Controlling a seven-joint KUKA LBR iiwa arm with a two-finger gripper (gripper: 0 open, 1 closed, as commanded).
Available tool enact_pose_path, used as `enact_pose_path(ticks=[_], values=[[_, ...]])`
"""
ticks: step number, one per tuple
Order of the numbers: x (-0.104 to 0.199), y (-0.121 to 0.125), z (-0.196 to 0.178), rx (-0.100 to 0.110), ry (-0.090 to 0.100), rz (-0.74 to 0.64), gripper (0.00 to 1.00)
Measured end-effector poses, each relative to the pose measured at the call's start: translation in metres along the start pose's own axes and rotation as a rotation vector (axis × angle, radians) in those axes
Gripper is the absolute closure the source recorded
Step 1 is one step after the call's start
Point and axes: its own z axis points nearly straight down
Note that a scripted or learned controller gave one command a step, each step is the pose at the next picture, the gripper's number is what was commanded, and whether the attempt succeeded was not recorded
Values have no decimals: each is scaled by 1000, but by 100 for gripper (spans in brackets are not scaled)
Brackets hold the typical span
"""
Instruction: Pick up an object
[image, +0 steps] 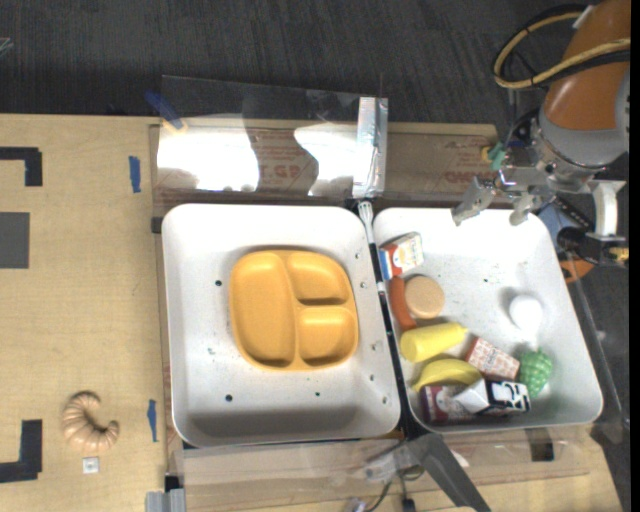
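Observation:
My gripper (495, 211) hangs over the far edge of the right bin (575, 330), its two fingers spread apart with nothing between them, so it is open. Below it in that bin lie a small red and white carton (402, 253), a round tan bun on a red sausage (424, 296), a yellow pepper-like piece (432, 340), a banana (445, 373), a pink box (492, 357), a white egg-like ball (525, 310), a green broccoli (538, 372) and a dark carton (480, 398). The gripper touches none of them.
The left bin (190, 300) holds a yellow divided plate (295, 305). A toy croissant (90, 420) lies on the cardboard bench at the near left. A clear plastic wall with a metal post (368, 150) stands behind the bins. Yellow cables (530, 50) loop beside the arm.

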Motion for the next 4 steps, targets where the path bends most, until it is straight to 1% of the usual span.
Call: enact_pose_path(ticks=[1,2,3,4], values=[[-33,24,32,-1,-2,-76,0],[-32,27,18,-10,-5,-79,100],[42,25,59,3,2,-73,100],[39,25,57,-1,0,-70,0]])
